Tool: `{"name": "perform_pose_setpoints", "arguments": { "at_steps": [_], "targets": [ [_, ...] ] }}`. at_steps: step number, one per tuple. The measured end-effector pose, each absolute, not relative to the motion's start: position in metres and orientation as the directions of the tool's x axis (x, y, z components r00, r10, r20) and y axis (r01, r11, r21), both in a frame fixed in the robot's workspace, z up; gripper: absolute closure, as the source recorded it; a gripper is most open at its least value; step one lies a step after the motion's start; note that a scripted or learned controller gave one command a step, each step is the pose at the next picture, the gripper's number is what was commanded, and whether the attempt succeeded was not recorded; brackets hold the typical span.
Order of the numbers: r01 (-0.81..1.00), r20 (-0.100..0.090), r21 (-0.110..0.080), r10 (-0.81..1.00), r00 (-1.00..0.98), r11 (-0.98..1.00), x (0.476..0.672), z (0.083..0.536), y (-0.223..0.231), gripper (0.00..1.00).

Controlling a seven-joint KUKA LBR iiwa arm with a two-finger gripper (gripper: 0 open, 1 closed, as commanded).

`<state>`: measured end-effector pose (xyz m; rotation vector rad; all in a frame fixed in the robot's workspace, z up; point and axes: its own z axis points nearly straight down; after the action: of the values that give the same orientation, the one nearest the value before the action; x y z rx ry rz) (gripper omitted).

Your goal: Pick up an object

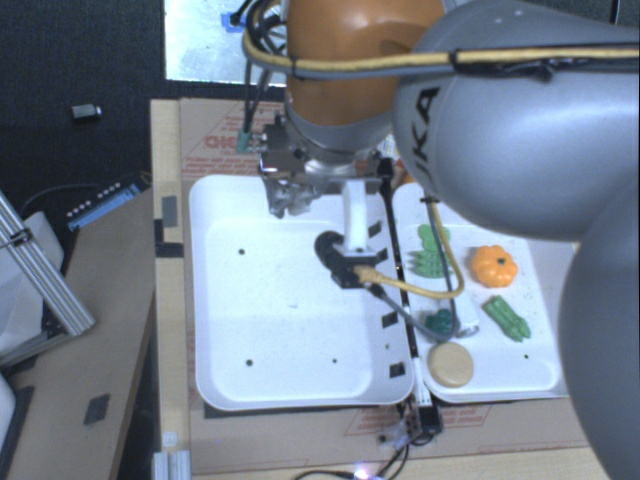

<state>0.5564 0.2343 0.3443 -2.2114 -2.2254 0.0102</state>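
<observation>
- Gripper [290,203] at upper centre of frame, over the upper part of L bin [250,368]. Wide or narrow: can't tell from this angle.
- Pickable objs all in R bin [540,378], right of centre, well apart from the gripper, to its lower right.
- Orange pumpkin [493,266] mid-bin. Green leafy piece [430,251] to its left, by the bin's left wall; nearest obj to the gripper.
- Green veg [507,318] below the pumpkin; teal obj [440,321] to the left of the veg.
- Tan disc [451,364] lowest, near R bin's lower-left corner.
</observation>
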Motion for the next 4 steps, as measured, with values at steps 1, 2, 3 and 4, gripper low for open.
{"name": "perform_pose_setpoints", "arguments": {
  "at_steps": [1,2,3,4],
  "targets": [
    [1.0,0.0,-0.004,1.0,-0.008,0.008,0.485,0.337,0.235,1.0],
    [1.0,-0.002,-0.004,1.0,-0.001,0.001,0.486,0.284,0.234,1.0],
    [1.0,0.002,0.002,1.0,-0.003,0.003,0.487,0.308,0.234,1.0],
    [1.0,-0.006,-0.014,1.0,-0.001,0.001,0.483,0.156,0.233,1.0]
  ]
}}
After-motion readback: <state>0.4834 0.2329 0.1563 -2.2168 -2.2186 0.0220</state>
